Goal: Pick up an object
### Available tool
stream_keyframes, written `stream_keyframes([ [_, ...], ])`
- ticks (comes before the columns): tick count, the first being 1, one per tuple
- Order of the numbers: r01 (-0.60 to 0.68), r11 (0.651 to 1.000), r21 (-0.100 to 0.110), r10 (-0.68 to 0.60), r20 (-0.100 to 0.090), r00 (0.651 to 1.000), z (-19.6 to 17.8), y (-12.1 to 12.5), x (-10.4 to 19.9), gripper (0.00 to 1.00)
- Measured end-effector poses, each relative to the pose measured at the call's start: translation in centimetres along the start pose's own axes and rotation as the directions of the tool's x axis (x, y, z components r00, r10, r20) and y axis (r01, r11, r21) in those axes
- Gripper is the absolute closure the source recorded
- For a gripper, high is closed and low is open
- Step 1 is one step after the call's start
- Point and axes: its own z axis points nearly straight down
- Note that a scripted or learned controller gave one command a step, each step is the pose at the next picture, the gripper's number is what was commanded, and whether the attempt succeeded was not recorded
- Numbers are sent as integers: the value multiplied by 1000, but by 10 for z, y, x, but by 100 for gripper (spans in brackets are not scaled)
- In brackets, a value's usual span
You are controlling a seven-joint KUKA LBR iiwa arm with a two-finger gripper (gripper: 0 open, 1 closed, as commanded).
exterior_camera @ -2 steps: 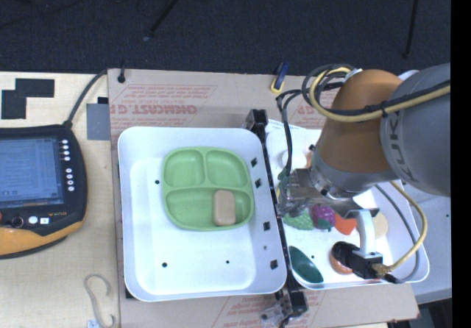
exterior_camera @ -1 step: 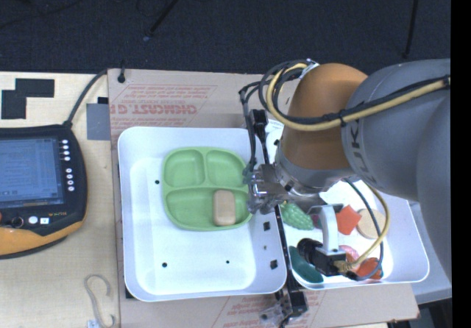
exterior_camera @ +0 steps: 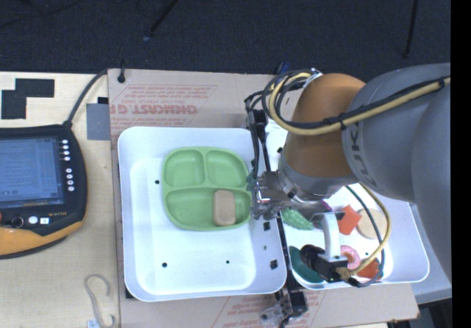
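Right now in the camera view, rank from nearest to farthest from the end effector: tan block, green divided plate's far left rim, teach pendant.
End effector sits between the bins.
1. Tan block, just left, on the plate.
2. Green divided plate's left rim, left bin.
3. Teach pendant, far left on the bench.

The bench (exterior_camera: 59, 275) bears 2 white bins (exterior_camera: 147, 260), cardboard (exterior_camera: 162, 102) and a pendant (exterior_camera: 37, 187).

- Right bin (exterior_camera: 421, 264): largely covered by the arm (exterior_camera: 383, 135); contents only partly visible.
- Tool (exterior_camera: 274, 200): finger state not discernible.
- Pendant (exterior_camera: 37, 183): cut off by left edge.
- Small coloured items (exterior_camera: 352, 222) beneath arm: identity unclear.
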Motion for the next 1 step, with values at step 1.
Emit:
stream_keyframes([
  [1,1,1000,-4,-1,-1,1000,-14,-1,-8,100],
])
